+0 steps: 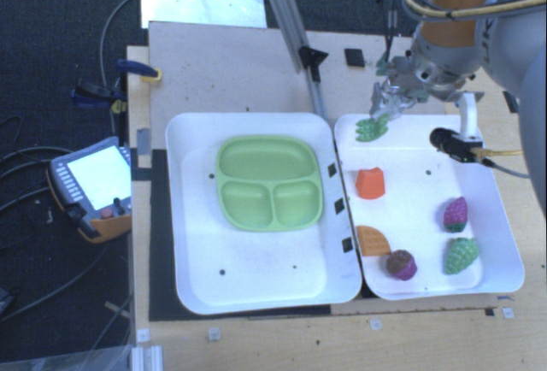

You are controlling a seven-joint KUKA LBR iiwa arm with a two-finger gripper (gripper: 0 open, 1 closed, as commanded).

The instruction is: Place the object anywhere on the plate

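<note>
A light green plate point(267, 162) with three compartments lies in the left bin point(256, 275), towards its back. A small green leafy toy point(370, 130) is at the far left corner of the right bin point(496, 190). My gripper point(389, 107) hangs directly over that toy, its tip touching or almost touching the toy's upper edge. From this angle I cannot tell whether the toy is resting on the bin floor or lifted off it.
The right bin also holds an orange block point(370, 183), an orange slice point(373, 239), a dark purple piece point(401, 264), a magenta piece point(455, 214) and a green bunch point(461, 255). A slanted metal pole point(291, 10) crosses behind the bins.
</note>
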